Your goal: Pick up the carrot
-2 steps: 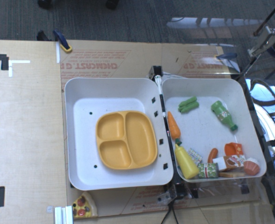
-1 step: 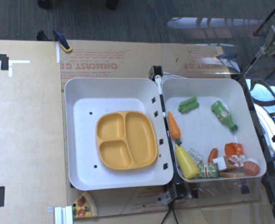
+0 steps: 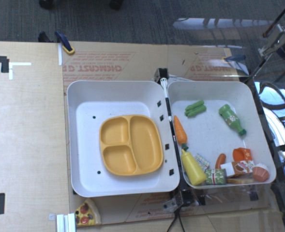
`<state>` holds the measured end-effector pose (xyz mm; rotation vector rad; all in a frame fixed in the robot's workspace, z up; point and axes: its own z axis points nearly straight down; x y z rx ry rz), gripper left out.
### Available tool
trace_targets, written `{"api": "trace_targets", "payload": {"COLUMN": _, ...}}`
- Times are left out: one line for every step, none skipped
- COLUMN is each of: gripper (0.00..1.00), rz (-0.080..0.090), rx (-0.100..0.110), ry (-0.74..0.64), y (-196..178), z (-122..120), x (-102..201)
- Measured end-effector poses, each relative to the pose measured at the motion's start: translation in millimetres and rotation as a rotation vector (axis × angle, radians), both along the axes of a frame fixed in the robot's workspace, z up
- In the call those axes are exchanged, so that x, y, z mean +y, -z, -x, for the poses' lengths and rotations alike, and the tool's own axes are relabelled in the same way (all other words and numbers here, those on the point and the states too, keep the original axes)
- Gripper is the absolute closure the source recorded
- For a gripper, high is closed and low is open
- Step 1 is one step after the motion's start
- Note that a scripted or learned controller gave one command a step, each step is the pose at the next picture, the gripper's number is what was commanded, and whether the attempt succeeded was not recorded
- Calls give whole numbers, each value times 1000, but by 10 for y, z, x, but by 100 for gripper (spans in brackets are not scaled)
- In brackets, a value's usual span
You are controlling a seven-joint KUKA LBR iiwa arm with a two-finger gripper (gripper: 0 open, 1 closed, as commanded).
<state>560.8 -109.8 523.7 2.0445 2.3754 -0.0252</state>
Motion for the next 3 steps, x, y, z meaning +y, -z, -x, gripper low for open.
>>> {"api": "trace_targets", "payload": {"gripper": 100, "rz": 3, "rx": 2, "ry": -4, "y": -72, "z": -22, "x": 5}}
{"api": "trace_targets", "payload": {"gripper": 0, "rz": 3, "rx": 2, "ry": -4, "y": -71, "z": -23, "x": 7}}
{"api": "trace_targets", "payload": {"gripper": 100, "rz": 5, "rx": 4, "ry": -8, "y": -142, "z": -46, "x": 13}}
